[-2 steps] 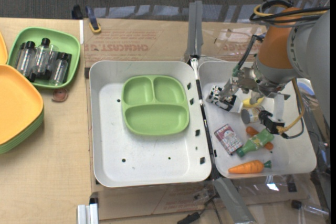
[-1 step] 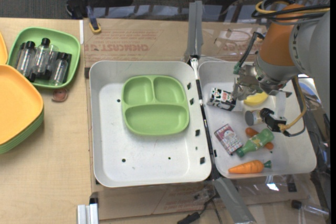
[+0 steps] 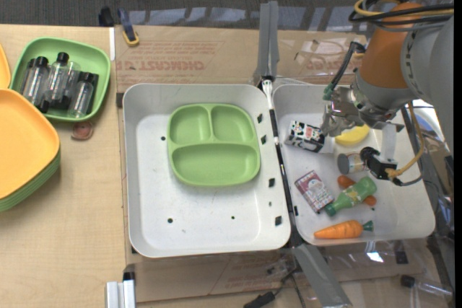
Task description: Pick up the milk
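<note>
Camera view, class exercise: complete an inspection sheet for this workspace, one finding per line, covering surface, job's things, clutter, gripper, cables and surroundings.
Surface: two white bins, left bin and right bin, on cardboard.
Job's things: milk carton lying in the right bin, near its left wall.
Clutter: carrot, green bottle, red-and-white packet, yellow piece; green divided plate in the left bin.
Gripper: gripper just right of the carton.
Cables: yellow and black cables on the arm.
Surroundings: green tray of bottles, orange plates.
</note>
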